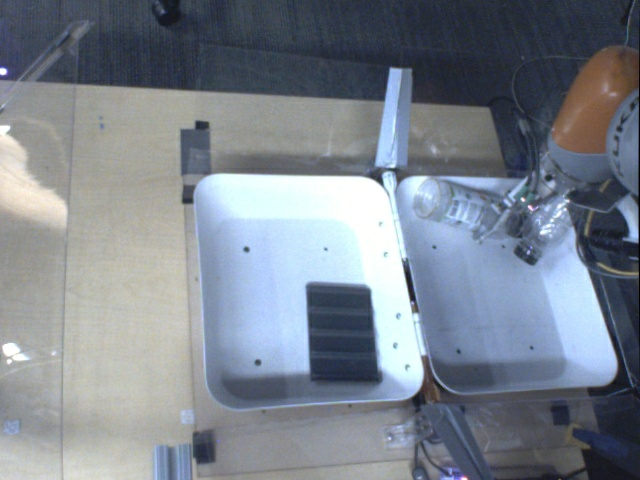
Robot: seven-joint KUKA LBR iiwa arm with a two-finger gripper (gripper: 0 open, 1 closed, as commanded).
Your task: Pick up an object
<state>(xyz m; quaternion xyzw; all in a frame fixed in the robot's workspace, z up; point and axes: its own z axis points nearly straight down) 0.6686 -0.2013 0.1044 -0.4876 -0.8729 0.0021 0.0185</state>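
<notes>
Two shallow white bins are sitting side by side on the bench, and each is holding one candidate for the pick. In the left bin (230, 268) a black ribbed block (343, 332) is lying flat toward the near edge, well apart from the arm. In the right bin (520, 358) a clear plastic bottle (450, 206) is lying on its side against the far wall, probably resting where the floor curves up into the rim. The arm (600, 103) is reaching in from the right, and its gripper (525, 230) is hanging low over the far right corner of that bin, just beside the bottle's right end. Whether it is clenched or released cannot be told, since glare and cabling are confusing the tip. Nothing is visibly grasped, so the bottle looks like the likelier target.
</notes>
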